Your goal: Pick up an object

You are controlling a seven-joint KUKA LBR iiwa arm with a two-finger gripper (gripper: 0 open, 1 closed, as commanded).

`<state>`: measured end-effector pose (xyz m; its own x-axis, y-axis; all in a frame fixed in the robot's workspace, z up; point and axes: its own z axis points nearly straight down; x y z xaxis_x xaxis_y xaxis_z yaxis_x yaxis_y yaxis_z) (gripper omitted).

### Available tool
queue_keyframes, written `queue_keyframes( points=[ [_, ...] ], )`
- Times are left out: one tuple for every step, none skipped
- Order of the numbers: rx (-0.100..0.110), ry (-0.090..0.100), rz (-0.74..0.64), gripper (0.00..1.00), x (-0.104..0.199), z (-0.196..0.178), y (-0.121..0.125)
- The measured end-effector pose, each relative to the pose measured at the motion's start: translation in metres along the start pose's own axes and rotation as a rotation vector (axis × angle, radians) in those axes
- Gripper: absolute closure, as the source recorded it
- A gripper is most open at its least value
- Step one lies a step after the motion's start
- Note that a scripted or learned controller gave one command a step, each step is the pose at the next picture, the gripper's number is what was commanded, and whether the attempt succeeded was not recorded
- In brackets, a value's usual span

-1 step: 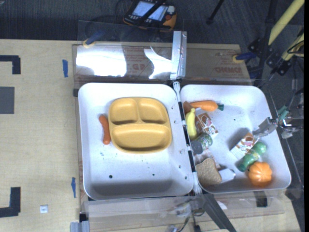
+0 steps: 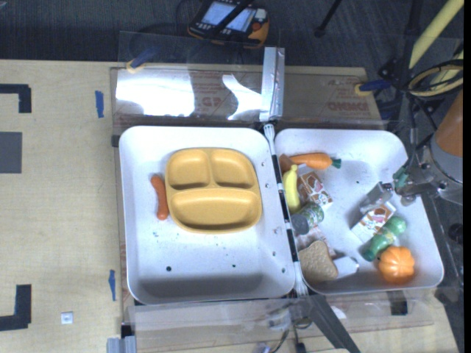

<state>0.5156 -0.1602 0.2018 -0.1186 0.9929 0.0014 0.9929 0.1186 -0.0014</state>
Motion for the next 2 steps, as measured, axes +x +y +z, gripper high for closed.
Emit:
queue_keyframes(
  points=[
    [-0.004, -0.002, -0.011, 0.0, -0.033, 0.107, 0.015],
    [-0.008, -0.004, -0.009, 1.0, -0.033, 0.097, 0.017]
  ],
)
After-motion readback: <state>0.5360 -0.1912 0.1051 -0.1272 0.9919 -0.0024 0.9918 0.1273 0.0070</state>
